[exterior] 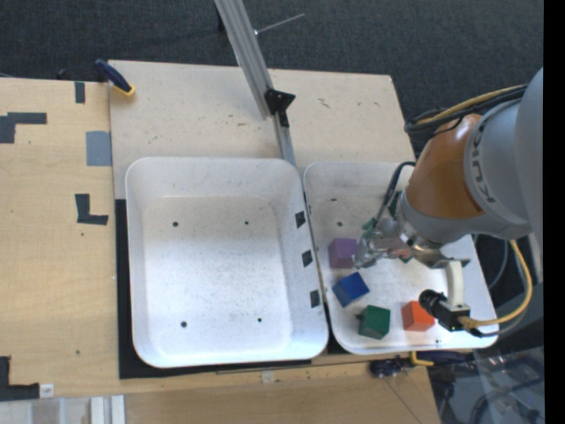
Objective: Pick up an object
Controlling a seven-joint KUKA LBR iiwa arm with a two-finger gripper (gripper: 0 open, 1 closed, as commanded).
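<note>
In the right bin (388,177), the gripper (369,247) touches the purple block (342,253); finger spread unclear. Center over it, then squeeze.

A: Arm (494,162) casing?
B: Grey, rounded segments. Broad orange band (441,179) above the wrist, glossy.
A: Cabling?
B: Yellow cable (527,276) loops down the right side, black ones run beside the wrist.
A: Tooling?
B: Small dark gripper (375,244) of metal parts; fine detail too blurred.
</note>
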